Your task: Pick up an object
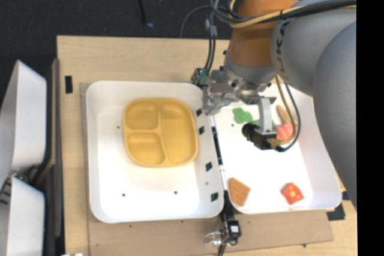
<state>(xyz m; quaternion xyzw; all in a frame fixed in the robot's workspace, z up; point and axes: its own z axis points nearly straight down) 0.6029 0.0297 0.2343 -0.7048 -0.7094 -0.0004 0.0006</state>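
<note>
Item: green piece [242, 114], right bin [264, 180], frame centre, just beside gripper [221, 99]. Likely light, stiff, slick plastic; you pinch across narrow middle. Gripper grasp state: cannot tell.

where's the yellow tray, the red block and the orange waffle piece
yellow tray [161, 132]: camera view, at its middle where the compartments meet
red block [292, 192]: camera view, middle of its upper face
orange waffle piece [239, 192]: camera view, middle of its flat face
</note>
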